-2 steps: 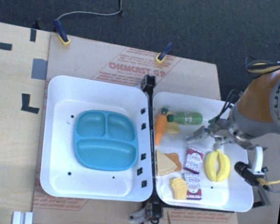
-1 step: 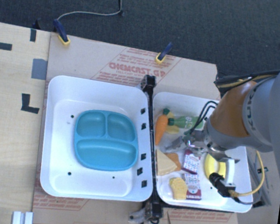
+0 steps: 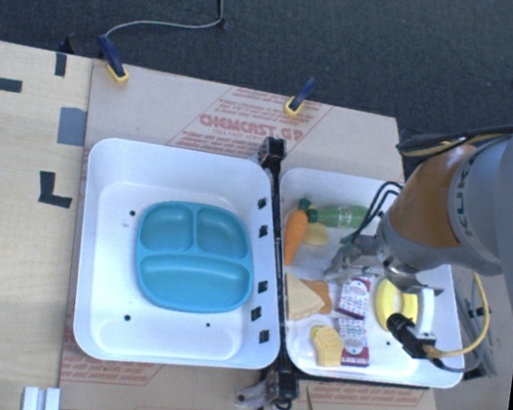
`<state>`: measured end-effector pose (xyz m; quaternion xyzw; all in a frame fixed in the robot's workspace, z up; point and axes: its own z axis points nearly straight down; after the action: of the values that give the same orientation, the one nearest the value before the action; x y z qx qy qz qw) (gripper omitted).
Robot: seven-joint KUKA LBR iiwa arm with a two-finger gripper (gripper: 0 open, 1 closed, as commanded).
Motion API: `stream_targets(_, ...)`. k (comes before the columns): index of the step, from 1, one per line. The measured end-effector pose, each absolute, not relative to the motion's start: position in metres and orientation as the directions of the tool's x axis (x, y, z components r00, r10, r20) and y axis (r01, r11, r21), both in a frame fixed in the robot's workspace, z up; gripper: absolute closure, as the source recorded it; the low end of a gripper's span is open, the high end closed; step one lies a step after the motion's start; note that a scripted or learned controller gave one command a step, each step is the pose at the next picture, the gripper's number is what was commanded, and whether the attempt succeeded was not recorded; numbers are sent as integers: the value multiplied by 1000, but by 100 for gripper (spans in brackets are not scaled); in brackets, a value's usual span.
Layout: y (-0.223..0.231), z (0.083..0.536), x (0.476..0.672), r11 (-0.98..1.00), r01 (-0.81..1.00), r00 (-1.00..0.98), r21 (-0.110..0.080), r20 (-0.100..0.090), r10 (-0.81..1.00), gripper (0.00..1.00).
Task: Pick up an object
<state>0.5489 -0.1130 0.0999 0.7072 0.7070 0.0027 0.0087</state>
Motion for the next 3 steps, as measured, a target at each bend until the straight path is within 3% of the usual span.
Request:
stream_targets(1,-113,100,549,0,1000,0,16,-8,1000,0)
stream_targets(2,-134,120,604,1,1000,-1,0,-1,1000,0)
stream_targets(3,-97,86,546,1,1000,-1,1,0,1000,0)
